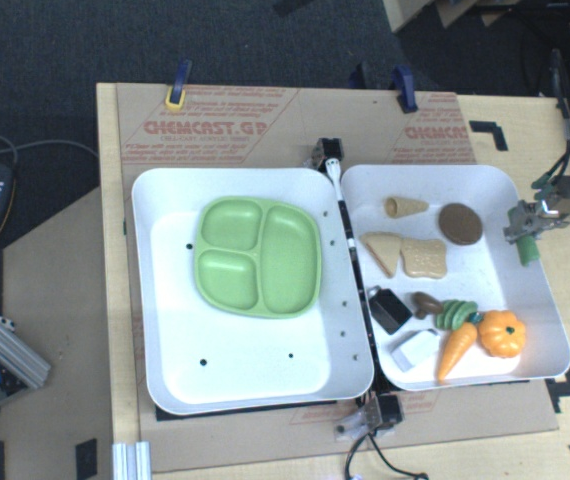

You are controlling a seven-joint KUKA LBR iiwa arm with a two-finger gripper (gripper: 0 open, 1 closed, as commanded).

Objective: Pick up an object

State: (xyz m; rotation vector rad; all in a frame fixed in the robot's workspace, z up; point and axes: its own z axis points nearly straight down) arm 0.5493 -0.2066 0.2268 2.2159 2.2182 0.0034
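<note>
Hand (528,236) over right bin (540,303) right rim | grip state unclear | carrot (455,348) in bin

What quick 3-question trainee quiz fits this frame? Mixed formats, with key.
1. True or false: the green three-compartment plastic plate lies in the left white bin.
2. Which item sits nearest the right white bin's front right corner? A) round brown disc B) small orange toy pumpkin C) tan cone
3. Fill in: the orange toy carrot with green top lies directly beside the ____.

Key: 1 true; 2 B; 3 pumpkin.
</note>
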